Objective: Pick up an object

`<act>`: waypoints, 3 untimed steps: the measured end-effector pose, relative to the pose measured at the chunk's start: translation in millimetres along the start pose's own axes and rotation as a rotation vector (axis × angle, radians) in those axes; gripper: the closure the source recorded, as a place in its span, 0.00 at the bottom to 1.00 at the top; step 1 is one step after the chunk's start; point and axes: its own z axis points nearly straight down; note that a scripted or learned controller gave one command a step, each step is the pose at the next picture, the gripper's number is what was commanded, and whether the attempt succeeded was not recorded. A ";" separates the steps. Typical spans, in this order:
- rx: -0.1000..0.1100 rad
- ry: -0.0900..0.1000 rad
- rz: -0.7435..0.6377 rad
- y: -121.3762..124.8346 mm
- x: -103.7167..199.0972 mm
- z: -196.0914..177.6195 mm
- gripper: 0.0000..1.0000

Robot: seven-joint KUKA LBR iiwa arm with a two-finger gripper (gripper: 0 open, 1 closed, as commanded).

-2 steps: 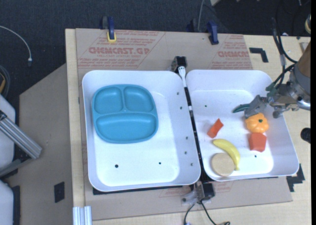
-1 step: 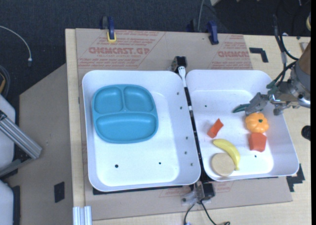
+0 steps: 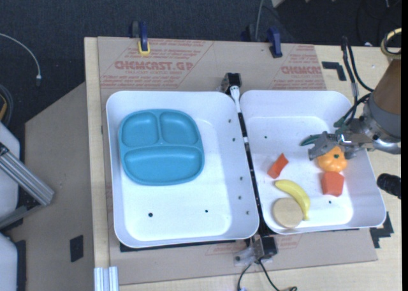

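Note:
My gripper (image 3: 329, 143) reaches in from the right and hangs low over the right bin (image 3: 287, 114), directly above an orange-yellow toy fruit (image 3: 333, 161). Just below that fruit lies a red-orange block (image 3: 333, 183). A small red wedge (image 3: 277, 166) sits nearer the bin's middle. A yellow banana (image 3: 295, 195) lies at the front, partly over a tan round disc (image 3: 286, 213). Whether anything sits between the fingers is hidden from this angle.
A blue divided plate (image 3: 162, 147) rests in the left bin (image 3: 191, 219). A black divider strip (image 3: 245, 149) runs between the two bins. Blue clamps (image 3: 143, 32) hold the cardboard backing at the far edge. Cables (image 3: 352, 73) trail at the right.

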 end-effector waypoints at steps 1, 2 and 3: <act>0.001 0.000 0.001 -3.9 -7.6 59.7 0.00; -0.001 0.000 0.000 -3.9 -17.6 111.5 0.00; -0.008 -0.003 0.000 -2.6 -17.7 97.9 1.00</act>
